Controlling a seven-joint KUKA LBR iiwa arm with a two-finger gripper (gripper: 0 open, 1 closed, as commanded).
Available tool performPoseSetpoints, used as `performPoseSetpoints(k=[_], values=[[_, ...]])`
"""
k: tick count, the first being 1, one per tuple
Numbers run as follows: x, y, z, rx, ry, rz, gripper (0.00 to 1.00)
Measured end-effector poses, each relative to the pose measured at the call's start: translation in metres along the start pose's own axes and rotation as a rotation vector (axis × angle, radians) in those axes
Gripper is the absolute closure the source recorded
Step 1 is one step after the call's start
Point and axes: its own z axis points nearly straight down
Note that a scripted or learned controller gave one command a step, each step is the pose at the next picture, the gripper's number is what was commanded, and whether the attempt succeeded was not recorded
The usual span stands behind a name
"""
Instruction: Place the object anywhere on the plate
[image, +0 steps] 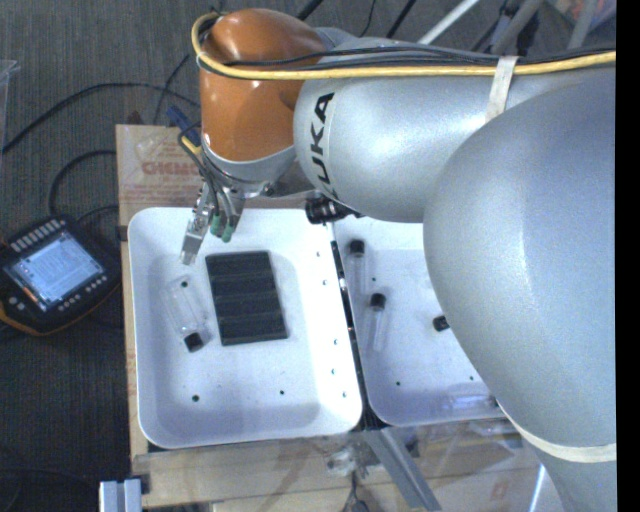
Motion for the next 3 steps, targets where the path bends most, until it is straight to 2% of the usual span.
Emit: performPoseSetpoints(k=[1, 2, 3], values=[[0.09, -0.031, 0.053, 0.003, 0.003, 0.101, 1.0], [0.02, -0.008, -0.027, 0.001, -0.002, -0.222, 1.0], [0.062, -0.022, 0.071, 0.001, 0.003, -0.156, 1.0]])
